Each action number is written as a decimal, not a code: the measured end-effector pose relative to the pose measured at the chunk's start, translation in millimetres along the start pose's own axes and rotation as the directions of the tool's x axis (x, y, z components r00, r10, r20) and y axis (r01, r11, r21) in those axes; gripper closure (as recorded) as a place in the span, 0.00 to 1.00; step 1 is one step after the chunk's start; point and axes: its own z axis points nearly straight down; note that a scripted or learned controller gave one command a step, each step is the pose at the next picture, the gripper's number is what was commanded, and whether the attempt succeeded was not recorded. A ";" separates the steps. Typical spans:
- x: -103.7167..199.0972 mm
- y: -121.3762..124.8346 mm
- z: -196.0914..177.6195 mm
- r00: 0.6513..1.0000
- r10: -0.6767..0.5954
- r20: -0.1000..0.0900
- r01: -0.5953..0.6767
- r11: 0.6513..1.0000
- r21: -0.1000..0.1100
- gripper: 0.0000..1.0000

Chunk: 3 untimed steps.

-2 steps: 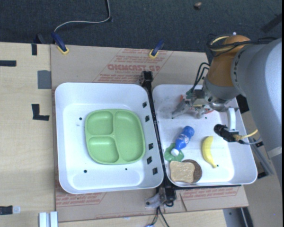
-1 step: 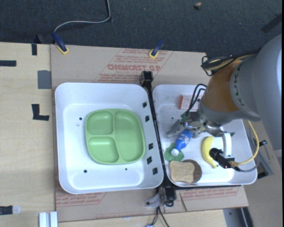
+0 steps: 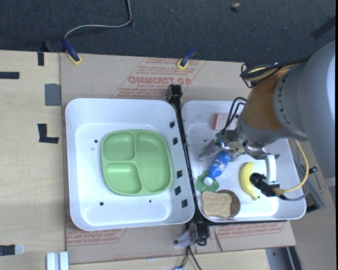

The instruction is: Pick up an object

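The gripper (image 3: 222, 145) hangs low in the right bin (image 3: 287, 210), just at twelve o'clock of the blue bottle (image 3: 219, 165); how its jaws stand I cannot tell, for the wrist hides them, and nothing shows held. The banana (image 3: 248, 180) lies at three o'clock of the bottle; the toast (image 3: 219, 204) at six; a green piece (image 3: 205, 183) touches the bottle's lower end. The green plate (image 3: 137, 162) sits alone in the left bin (image 3: 79, 151). The risk, as I judge it: the bottle lies slanted and round, so an off-centre close may roll it away or nudge its neighbours.
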 end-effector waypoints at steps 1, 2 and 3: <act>1.5 -0.6 -0.2 1.000 0.001 0.003 -0.001 1.000 -0.002 0.00; 1.7 9.6 0.1 1.000 0.001 0.001 -0.001 1.000 0.000 0.00; 4.2 -20.5 -0.4 1.000 0.001 0.003 -0.001 1.000 -0.004 0.00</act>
